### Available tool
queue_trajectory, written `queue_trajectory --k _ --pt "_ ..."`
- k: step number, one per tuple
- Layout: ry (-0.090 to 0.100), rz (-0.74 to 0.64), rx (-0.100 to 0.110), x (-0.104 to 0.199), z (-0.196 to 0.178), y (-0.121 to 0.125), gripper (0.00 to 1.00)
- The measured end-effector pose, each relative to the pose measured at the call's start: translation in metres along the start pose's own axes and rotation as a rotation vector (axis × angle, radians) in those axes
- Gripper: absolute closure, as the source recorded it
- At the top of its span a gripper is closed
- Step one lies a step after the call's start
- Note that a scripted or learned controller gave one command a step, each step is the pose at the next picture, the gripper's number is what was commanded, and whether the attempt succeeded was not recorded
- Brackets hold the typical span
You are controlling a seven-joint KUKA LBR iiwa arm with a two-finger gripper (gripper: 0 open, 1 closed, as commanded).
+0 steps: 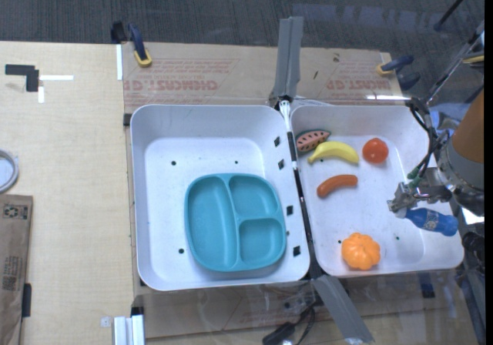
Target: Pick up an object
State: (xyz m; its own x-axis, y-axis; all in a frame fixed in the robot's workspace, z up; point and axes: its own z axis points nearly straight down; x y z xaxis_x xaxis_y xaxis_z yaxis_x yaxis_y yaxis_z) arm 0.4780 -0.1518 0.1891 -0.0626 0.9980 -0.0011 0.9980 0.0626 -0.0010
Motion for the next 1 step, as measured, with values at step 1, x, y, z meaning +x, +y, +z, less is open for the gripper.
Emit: queue_trajectory --k 1 --pt "0.000 0.000 0.000 0.0000 -0.0001 0.0000 0.00"
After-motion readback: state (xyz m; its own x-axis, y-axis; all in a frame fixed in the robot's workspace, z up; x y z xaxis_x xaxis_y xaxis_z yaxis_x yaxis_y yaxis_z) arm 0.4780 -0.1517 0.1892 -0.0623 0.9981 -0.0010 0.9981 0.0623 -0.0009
